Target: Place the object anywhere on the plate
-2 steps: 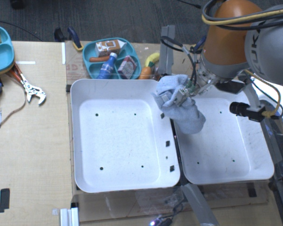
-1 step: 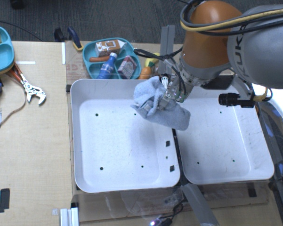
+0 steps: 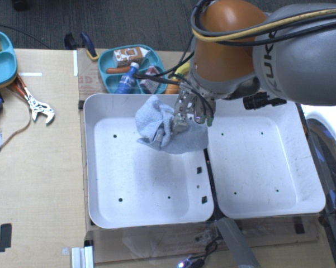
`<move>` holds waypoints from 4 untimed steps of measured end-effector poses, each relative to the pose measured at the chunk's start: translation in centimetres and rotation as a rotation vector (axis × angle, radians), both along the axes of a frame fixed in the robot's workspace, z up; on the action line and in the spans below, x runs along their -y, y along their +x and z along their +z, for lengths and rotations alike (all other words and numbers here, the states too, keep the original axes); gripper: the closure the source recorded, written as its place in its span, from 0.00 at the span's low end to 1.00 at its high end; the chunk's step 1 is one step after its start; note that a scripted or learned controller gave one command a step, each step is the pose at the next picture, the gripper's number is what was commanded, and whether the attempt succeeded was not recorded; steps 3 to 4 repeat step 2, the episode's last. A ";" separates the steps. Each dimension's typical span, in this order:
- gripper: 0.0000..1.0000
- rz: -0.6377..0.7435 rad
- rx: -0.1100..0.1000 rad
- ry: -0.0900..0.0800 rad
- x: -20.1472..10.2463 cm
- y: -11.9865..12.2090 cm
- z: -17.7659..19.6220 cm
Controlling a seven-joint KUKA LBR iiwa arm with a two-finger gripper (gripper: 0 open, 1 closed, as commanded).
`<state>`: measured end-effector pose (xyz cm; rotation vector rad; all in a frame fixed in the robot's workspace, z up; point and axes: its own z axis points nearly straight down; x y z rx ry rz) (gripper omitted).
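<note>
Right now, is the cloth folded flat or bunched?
Bunched. The grey cloth is crumpled into uneven folds in the left bin, under the gripper.

teal tray (image 3: 109, 71) of small items, top centre | wrench (image 3: 38, 108) on bench (image 3: 39, 188), upper left | teal dish (image 3: 0, 57), left edge | two white bins (image 3: 100, 205)
</note>
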<state>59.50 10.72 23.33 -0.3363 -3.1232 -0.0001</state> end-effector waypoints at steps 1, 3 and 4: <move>1.00 0.211 -0.001 0.000 -4.6 -1.5 -0.3; 0.00 0.211 -0.001 0.000 -4.6 -1.5 -0.3; 0.00 0.211 -0.001 0.000 -4.6 -1.5 -0.3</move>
